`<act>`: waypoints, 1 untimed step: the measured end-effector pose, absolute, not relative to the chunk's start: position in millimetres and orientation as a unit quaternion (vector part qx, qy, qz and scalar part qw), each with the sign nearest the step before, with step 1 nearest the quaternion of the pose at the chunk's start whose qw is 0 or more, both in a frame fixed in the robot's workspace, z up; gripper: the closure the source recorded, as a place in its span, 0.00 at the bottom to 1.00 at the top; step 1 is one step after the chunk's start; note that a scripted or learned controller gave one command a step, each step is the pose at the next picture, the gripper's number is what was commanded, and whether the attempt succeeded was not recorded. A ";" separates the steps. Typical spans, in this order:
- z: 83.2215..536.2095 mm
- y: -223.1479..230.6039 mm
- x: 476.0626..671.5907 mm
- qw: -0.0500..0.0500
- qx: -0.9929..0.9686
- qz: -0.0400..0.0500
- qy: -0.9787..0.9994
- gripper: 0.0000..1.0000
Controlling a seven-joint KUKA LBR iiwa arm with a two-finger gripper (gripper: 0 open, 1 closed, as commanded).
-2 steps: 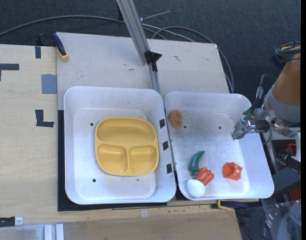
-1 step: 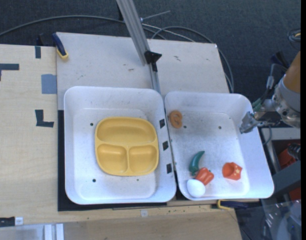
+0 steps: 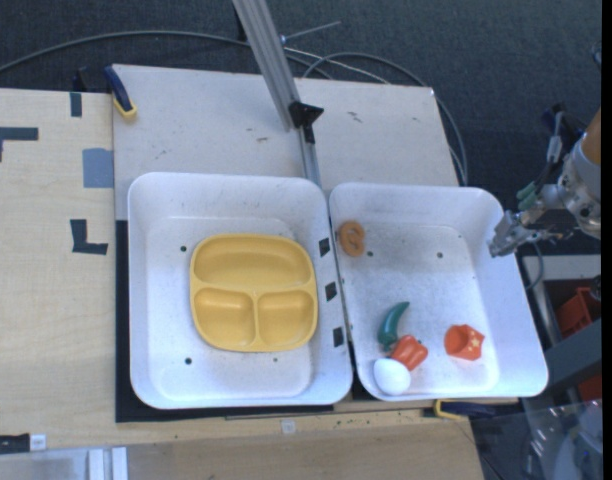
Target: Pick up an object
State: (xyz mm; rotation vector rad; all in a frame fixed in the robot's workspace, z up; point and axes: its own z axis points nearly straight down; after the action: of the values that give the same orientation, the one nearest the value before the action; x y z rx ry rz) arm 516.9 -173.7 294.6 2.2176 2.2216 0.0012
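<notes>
From my seat the feed is bright and even, lit from overhead. The two white bins (image 3: 236, 193) come through close to washed out, their floors grainy. Beside them, the yellow tray (image 3: 254, 291) throws almost no shadow; only a thin dark line runs under the bins' near rim. The dark floor beyond the bins is noisy. Right of the bins, the gripper (image 3: 506, 236) looks soft and slightly smeared.
</notes>
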 end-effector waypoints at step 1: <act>291.5 -131.1 536.0 0.000 0.705 0.000 0.709 1.00</act>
State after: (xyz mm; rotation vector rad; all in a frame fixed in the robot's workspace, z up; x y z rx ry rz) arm 536.0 -131.1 291.5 2.2154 2.2280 -0.0001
